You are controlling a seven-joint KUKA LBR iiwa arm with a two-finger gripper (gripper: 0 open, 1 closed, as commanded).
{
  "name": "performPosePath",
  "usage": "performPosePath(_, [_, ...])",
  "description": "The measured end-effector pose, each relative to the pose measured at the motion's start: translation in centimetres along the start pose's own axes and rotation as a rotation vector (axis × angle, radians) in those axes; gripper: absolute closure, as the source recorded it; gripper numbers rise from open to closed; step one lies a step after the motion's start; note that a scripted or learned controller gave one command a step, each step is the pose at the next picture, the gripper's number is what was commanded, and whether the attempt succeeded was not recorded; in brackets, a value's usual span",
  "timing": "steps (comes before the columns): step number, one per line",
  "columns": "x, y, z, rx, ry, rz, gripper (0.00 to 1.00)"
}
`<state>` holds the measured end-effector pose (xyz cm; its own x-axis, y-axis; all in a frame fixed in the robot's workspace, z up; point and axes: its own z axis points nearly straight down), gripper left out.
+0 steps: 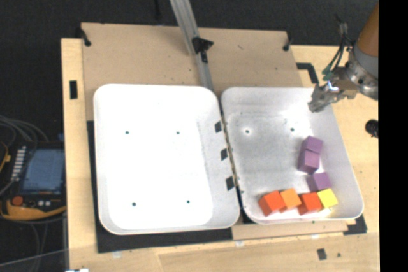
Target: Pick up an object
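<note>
Gripper (320,100) over right bin's (268,137) 1 o'clock corner.
Grip state unreadable, seemingly nothing held; blocks (310,155) cluster at 5 o'clock.

white bins (159,156), purple blocks (310,153), orange blocks (273,202), yellow block (327,199)

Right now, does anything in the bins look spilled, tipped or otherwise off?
Nothing stands out. The blocks all sit inside the right bin: a purple block along its right side, and orange blocks with a yellow block along its near edge. The gripper sits over the bin's far right corner, apart from the blocks.
</note>
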<state>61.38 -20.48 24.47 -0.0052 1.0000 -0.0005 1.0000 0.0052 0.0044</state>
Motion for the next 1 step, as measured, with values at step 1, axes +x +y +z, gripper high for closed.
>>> performPosePath(1, [4.87, -0.39, -0.90, 0.002, 0.002, -0.002, 1.00])
